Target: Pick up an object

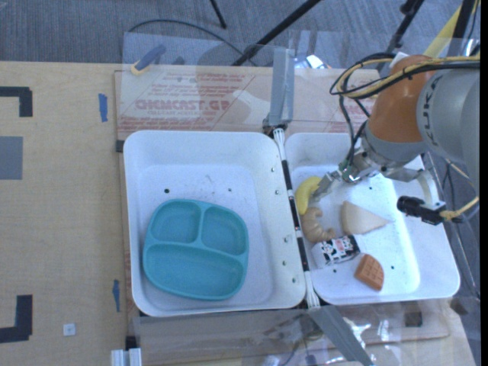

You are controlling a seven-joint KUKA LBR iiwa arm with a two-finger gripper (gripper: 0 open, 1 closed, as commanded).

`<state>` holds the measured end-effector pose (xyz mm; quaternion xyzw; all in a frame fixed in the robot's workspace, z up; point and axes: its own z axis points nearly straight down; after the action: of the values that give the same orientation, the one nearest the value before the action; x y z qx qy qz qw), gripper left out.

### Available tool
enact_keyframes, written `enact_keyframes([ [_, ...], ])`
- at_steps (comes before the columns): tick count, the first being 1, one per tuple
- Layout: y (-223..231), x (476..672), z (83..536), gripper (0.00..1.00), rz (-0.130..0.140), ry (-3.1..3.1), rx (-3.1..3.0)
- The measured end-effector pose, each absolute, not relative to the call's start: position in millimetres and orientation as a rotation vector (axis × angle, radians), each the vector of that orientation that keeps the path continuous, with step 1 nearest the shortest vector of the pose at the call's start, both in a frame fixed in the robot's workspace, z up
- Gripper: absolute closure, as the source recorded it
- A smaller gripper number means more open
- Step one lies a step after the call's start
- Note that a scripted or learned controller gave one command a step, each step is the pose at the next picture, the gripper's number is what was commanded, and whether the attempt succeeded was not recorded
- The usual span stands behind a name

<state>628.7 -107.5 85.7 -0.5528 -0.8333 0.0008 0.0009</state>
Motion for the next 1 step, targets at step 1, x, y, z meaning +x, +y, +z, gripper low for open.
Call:
enact_keyframes([
  [1, -145.1, 537.9, 86.7, 0.0, -0.001, -2.655, -1.688],
])
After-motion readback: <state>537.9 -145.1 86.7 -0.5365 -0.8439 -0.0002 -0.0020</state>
